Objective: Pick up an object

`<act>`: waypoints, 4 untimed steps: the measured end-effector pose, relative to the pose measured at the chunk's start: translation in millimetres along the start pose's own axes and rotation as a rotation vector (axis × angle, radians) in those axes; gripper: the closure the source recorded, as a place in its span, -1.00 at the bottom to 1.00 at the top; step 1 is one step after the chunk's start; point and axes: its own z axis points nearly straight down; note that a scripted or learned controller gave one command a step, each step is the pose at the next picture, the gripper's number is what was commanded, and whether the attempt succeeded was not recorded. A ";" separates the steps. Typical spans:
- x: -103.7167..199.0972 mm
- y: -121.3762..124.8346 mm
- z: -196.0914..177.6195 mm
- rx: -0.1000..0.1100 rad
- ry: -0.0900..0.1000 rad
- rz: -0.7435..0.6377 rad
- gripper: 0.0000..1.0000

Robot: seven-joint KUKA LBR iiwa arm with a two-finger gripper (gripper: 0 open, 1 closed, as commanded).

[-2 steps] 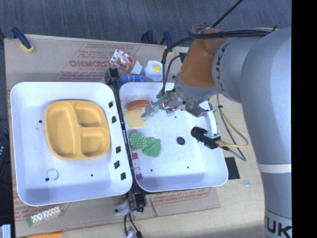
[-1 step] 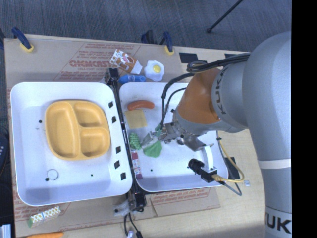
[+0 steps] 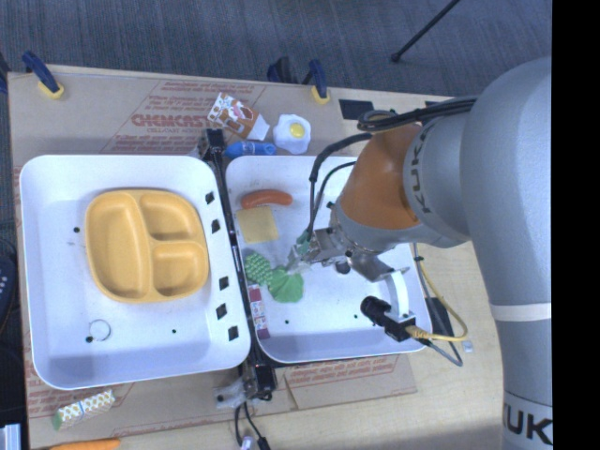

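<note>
My gripper (image 3: 302,254) reaches into the right bin (image 3: 323,340) from the right, its tip just above a green leafy toy (image 3: 277,280) near the bin's left side. Whether anything sits between its tips is hidden by the wrist. A yellow cheese-like block (image 3: 259,224) lies just up-left of the gripper. An orange-red sausage (image 3: 266,197) lies at the bin's back left. The left bin (image 3: 47,345) holds a yellow divided plate (image 3: 145,244).
On the cardboard behind the bins lie a small printed packet (image 3: 230,113), a blue item (image 3: 249,148) and a white-and-yellow egg toy (image 3: 292,131). A small clear ring (image 3: 98,330) sits in the left bin's front. A wrapped candy (image 3: 84,408) lies at the front left.
</note>
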 end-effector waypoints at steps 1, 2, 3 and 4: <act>0.0 0.0 0.0 0.000 0.000 0.000 -1.00; 14.2 -59.8 11.4 0.001 0.003 0.124 -1.00; 15.7 -15.0 10.5 -0.002 0.001 -0.018 -1.00; 15.0 -14.1 0.2 -0.002 0.000 -0.022 1.00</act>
